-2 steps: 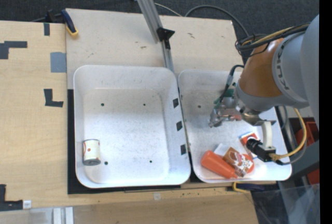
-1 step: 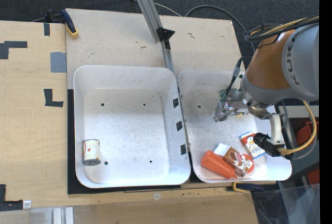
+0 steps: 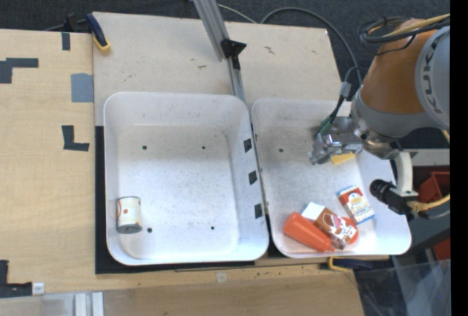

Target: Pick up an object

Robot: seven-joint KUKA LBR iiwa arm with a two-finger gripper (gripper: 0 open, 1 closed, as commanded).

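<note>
Looking down, I see the gripper (image 3: 326, 148) low in the right bin (image 3: 292, 183), near its far right side, beside a yellow piece (image 3: 342, 157). I cannot tell its opening or whether it grips anything. An orange object (image 3: 306, 232), a brown packet (image 3: 338, 227) and a small carton (image 3: 356, 204) lie at the near edge. A can (image 3: 129, 214) sits in the left bin (image 3: 183, 161).

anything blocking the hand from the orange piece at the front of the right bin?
Nothing visible. The hand sits over the right bin's far side; bare floor lies between it and the orange piece. A white and brown packet touches the piece's right side, crowding a grasp there.
</note>
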